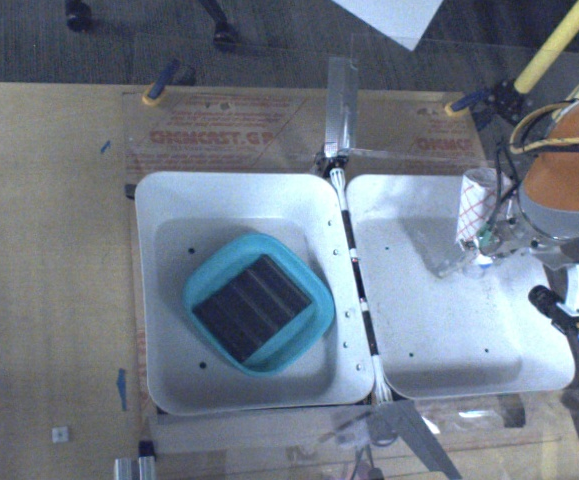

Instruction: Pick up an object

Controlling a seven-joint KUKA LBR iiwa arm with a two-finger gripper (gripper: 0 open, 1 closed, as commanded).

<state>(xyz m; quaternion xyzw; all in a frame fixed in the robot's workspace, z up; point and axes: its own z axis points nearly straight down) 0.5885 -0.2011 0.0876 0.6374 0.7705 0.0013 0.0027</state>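
Sitting in the left of two white bins (159,218), toward its six o'clock side, one turquoise square dish (259,303) carries a dark ridged insert. At three o'clock the gripper (484,240) hovers over the right bin (449,358).

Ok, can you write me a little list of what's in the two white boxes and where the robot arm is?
left bin: blue container with a dark ridged inside, sitting tilted
right bin: white paper cup with red marks, near the far right side
arm: reaching in from the right, over the right bin beside the cup
gripper: low by the cup; hold not visible
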